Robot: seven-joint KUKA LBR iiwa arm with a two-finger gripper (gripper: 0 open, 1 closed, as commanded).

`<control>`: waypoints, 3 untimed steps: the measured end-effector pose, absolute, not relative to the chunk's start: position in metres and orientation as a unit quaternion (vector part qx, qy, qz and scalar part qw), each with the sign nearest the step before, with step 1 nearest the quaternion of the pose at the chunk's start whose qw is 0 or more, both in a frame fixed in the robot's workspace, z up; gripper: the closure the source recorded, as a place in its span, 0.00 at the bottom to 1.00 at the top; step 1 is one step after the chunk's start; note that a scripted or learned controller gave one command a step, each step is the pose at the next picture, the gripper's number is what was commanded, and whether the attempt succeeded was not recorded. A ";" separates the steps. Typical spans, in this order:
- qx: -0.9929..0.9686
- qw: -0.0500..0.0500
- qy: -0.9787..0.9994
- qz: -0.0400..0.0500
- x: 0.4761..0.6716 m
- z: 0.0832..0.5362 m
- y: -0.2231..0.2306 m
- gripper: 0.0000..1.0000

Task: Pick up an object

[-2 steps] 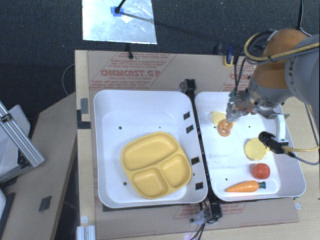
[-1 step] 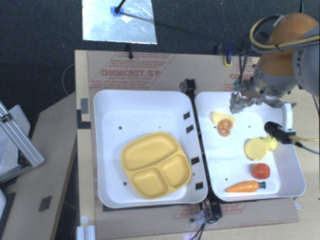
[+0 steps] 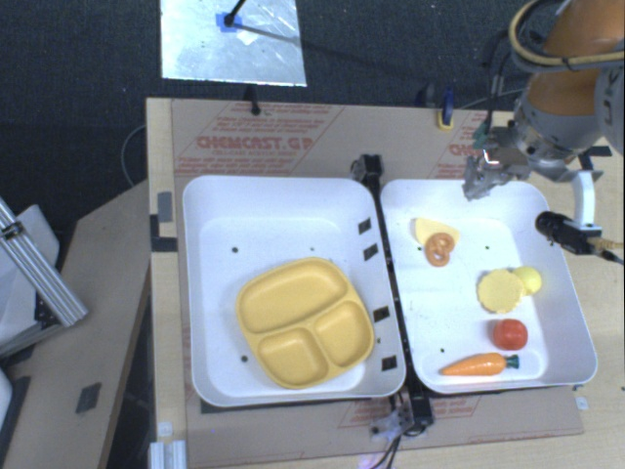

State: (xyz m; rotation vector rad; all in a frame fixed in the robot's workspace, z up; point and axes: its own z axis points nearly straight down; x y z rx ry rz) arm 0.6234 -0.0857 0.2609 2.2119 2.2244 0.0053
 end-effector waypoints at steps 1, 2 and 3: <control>0.704 0.000 0.710 0.001 0.628 0.246 -0.038 1.00; 0.704 0.000 0.711 0.001 0.631 0.238 0.024 1.00; 0.704 0.000 0.711 0.001 0.635 0.227 0.084 1.00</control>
